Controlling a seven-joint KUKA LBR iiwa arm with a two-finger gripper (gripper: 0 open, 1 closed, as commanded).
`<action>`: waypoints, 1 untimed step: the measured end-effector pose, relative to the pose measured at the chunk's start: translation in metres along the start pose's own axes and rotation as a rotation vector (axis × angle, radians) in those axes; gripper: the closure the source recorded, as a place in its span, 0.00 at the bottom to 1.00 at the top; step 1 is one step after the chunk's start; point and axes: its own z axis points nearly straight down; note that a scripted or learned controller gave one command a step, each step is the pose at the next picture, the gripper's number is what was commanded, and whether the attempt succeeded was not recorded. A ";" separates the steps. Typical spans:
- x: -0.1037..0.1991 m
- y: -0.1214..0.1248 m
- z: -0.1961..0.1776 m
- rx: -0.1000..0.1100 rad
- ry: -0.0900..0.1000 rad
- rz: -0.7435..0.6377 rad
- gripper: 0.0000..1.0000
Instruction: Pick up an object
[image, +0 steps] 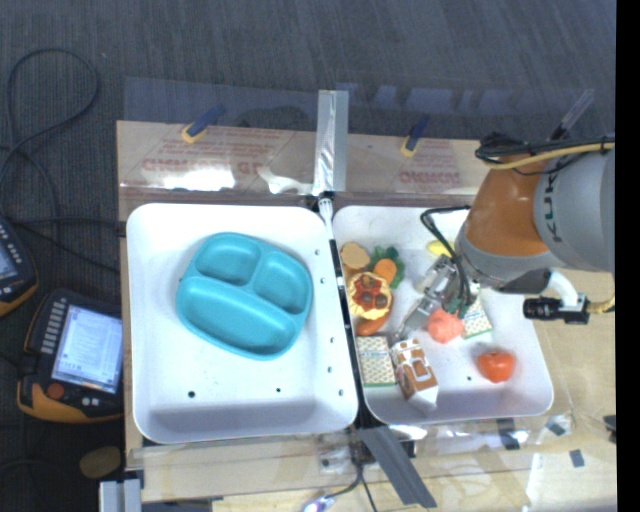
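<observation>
The object nearest the gripper (428, 300) is a small pinkish-red toy (446, 325), lying on the floor of the right bin (530, 400) just beside and below the fingertips. The fingers (415, 312) look slightly parted, angled down toward the bin floor, and nothing sits between them, though their tips are small and partly blurred, so this is a judgement rather than a certainty. No lift has happened yet: every item rests in the bin. To the left of the fingers lies a pizza-like toy (371, 291); below them a small carton (413, 368); further off on the far side of the pink toy, a red tomato-like piece (496, 365). The left bin (150, 400), well apart from the fingers, holds a blue divided tray (245, 292). What remains, as I judge it, is closing on an item and raising it clear.
</observation>
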 end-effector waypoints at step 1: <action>0.059 -0.071 -0.001 -0.003 -0.002 -0.012 0.00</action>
